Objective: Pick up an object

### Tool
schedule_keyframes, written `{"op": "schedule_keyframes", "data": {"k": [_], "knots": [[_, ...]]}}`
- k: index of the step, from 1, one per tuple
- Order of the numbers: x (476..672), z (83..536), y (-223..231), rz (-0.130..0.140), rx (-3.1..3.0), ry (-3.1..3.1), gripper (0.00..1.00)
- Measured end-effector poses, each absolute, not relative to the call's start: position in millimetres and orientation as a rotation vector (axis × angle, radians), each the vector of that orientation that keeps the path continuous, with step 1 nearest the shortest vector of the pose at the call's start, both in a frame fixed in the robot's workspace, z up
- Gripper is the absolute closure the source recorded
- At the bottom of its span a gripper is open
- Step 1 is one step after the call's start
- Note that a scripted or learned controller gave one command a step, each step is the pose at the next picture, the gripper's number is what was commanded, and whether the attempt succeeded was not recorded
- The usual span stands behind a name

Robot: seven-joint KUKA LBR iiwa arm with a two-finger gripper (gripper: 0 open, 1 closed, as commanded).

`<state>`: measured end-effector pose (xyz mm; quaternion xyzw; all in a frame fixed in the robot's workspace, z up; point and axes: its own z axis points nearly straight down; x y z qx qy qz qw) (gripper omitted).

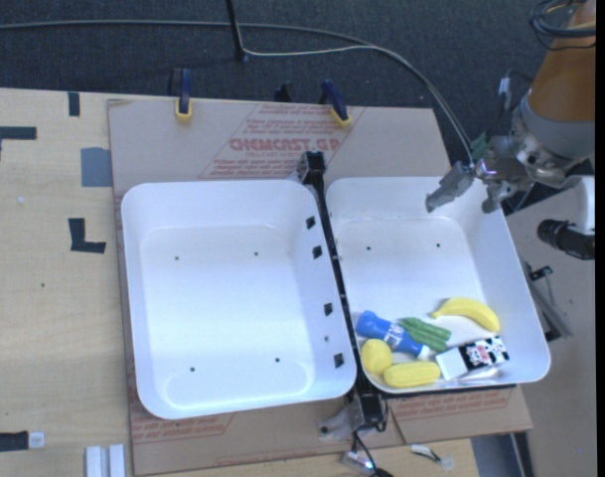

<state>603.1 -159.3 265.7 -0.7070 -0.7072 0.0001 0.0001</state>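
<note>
1. We see the gripper (468,193) hanging over the far right edge of the right bin (401,237), its two grey fingers spread apart with nothing between them.
2. We find the objects bunched in that bin's near corner, well apart from the gripper: a banana (468,313), a green vegetable (426,331), a blue bottle (386,331), a lemon (376,355), a yellow corn cob (412,373) and a white box with black print (474,356).
3. We see the left bin (223,296) just beside it, on a cardboard sheet (272,142).
</note>
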Motion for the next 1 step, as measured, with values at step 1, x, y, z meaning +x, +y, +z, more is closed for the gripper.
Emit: {"op": "schedule_keyframes", "data": {"k": [1], "knots": [[662.7,117.4,-192.4,0.010,-2.215,-2.214,0.00]]}}
